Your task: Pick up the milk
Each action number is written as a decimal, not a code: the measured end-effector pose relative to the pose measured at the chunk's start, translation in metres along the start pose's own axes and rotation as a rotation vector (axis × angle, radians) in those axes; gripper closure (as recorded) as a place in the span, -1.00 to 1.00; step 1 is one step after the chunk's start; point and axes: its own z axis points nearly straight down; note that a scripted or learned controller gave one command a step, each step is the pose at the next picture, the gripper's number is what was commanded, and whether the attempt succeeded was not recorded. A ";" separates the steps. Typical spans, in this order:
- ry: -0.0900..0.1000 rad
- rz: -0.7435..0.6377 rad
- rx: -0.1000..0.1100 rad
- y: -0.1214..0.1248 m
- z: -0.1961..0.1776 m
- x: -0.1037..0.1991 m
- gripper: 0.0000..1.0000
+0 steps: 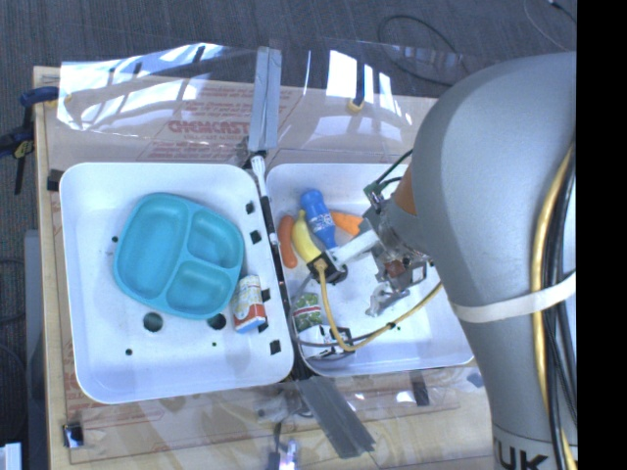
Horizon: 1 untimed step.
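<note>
Claw (389,284) low over the right bin (436,346); open or closed, cannot tell. Milk carton (249,304) upright in the left bin (93,346), by the divider, just beside the blue plate (181,255). Carton print red and blue, too small to read. Backing sheet (211,125) behind the bins reads "CHEMCAST" in red.

Small white milk carton (249,305), red-and-blue label, left bin (88,272), by its right wall
</note>
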 end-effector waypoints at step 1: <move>0.001 -0.310 -0.002 0.066 0.036 0.011 -1.00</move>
